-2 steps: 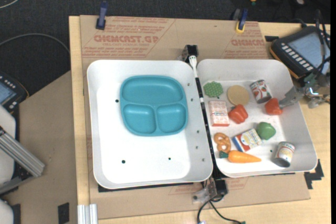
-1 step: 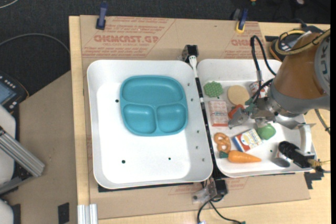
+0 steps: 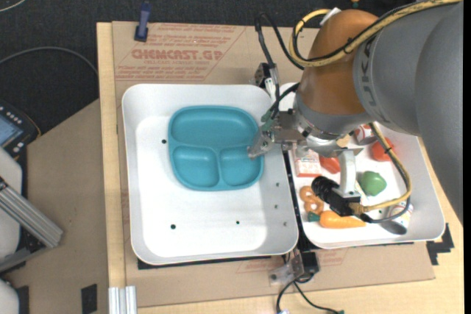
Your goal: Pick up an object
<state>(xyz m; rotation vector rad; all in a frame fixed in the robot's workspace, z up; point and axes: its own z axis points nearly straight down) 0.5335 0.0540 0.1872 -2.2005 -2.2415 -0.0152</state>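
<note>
Arm (image 3: 397,70) comes in from the right side of the frame, orange band bulging over the seam between the bins, gripper (image 3: 259,147) down at the right edge of the teal plate (image 3: 213,147) in the left bin (image 3: 199,232). Can't tell how far open the fingers are or if they've got anything. Plate's smooth molded plastic with three compartments; right bin (image 3: 419,220) holds small plastic toy food, green, orange and red.

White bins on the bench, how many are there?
2. The left bin holds a teal divided plate. The right bin holds small toy foods and is partly covered by the arm, so more items may be hidden there.
</note>
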